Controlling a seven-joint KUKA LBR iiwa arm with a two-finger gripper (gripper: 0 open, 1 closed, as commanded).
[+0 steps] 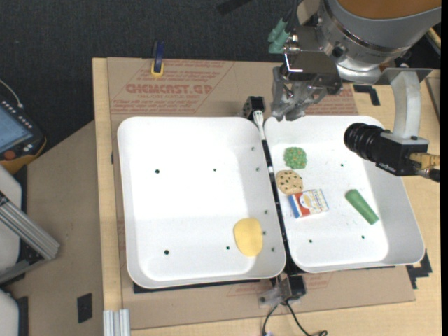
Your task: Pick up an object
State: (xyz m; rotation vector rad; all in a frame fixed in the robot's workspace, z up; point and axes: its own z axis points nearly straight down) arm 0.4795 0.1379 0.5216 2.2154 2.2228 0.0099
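Observation:
My gripper (292, 110) hangs over the far left corner of the right bin (392, 254), with nothing visible between its fingers. Below it in that bin lie a round green object (295, 157), a speckled tan cookie (288, 182) and a small red, white and blue packet (309, 203). A green cylinder (362, 206) rests further right. A yellow oval object (248, 236) sits in the left bin (140, 208) near its front right corner.
A black cylindrical camera (374, 148) on a bracket juts over the right bin's far right side. A blue and yellow clamp (158, 60) stands on the cardboard behind the left bin. The divider between the bins runs just left of the cookie.

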